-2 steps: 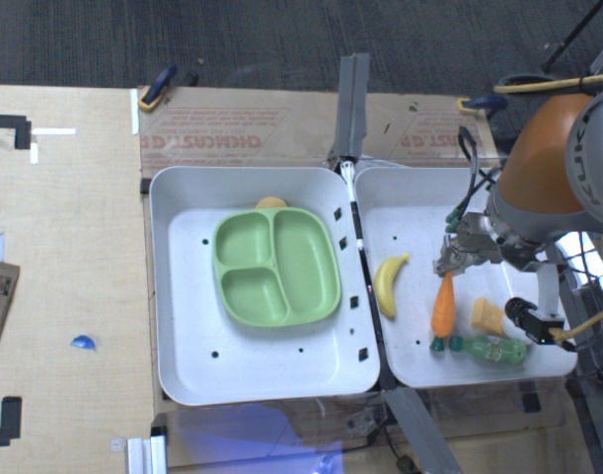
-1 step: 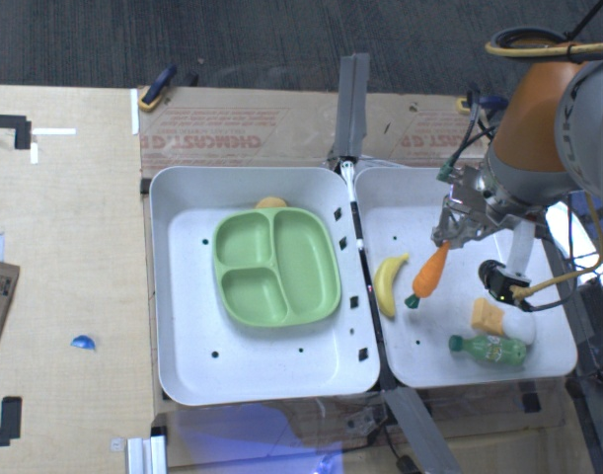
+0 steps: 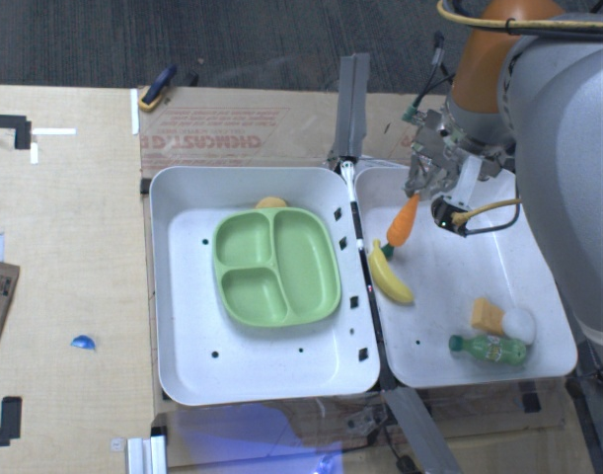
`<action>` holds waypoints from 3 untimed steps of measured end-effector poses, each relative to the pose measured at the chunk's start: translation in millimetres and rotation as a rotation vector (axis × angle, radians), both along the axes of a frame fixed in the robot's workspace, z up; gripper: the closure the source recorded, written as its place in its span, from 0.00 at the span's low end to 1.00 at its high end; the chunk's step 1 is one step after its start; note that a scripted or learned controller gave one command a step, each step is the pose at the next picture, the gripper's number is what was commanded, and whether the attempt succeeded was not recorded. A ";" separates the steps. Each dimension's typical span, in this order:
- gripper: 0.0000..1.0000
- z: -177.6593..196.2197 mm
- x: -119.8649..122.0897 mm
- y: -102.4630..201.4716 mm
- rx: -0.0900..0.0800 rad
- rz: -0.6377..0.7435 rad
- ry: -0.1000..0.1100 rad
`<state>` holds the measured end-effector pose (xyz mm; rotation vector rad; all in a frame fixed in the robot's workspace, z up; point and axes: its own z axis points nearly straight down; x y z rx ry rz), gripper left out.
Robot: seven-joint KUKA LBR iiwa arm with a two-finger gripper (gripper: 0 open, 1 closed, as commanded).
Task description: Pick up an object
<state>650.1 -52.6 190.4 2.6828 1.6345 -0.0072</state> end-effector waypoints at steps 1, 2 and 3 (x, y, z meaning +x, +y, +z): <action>1.00 26.0 -57.5 -68.7 0.002 0.118 0.000; 0.00 25.9 -57.5 -68.3 0.002 0.119 0.000; 0.00 -98.4 -45.1 -61.4 0.002 0.368 -0.003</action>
